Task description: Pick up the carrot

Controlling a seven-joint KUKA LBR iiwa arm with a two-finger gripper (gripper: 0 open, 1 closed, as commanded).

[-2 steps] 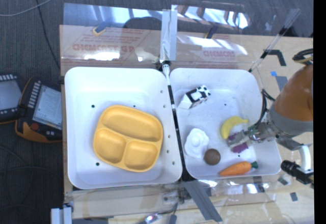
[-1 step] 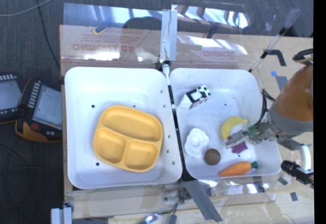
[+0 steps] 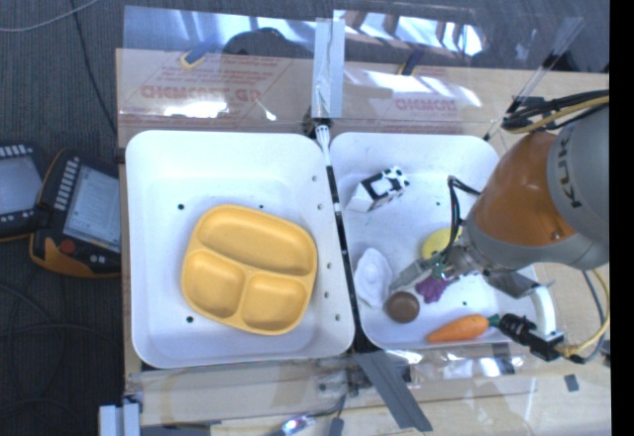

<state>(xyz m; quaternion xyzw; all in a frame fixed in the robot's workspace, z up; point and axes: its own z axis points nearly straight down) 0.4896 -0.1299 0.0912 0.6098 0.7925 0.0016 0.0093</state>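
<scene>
**Pincer low in right bin, carrot not yet taken**

The small orange tapered carrot [image 3: 459, 328] lies flat on the floor of the right shallow white bin [image 3: 466, 152], near the bin's near wall, long axis running left-right with the thin end pointing right. Nothing rests on it, so a top-down grab looks open.

The grey arm with the orange band [image 3: 525, 196] reaches in from the right and bends down into the same bin. Its pincer [image 3: 428, 275] sits just far of the carrot, apart from it, low over a cluster: a brown round ball-like item [image 3: 402, 305], a small purple item [image 3: 432, 287] and a yellow rounded item [image 3: 436, 244] partly hidden behind the wrist. Cannot tell if the pincer is apart or together; too blurred and crowded. No carrot in it.

A white crumpled soft item [image 3: 372, 271] lies left of the cluster; a black-and-white small toy [image 3: 384, 184] sits at the far side.

The left shallow white bin [image 3: 158, 166] holds a yellow plastic divided plate [image 3: 250, 268], lying flat, well apart from the action.

Judgement: still the approach step; the pincer needs to shift nearward and a bit right to centre over the carrot. Risk: nudging the brown ball.
</scene>
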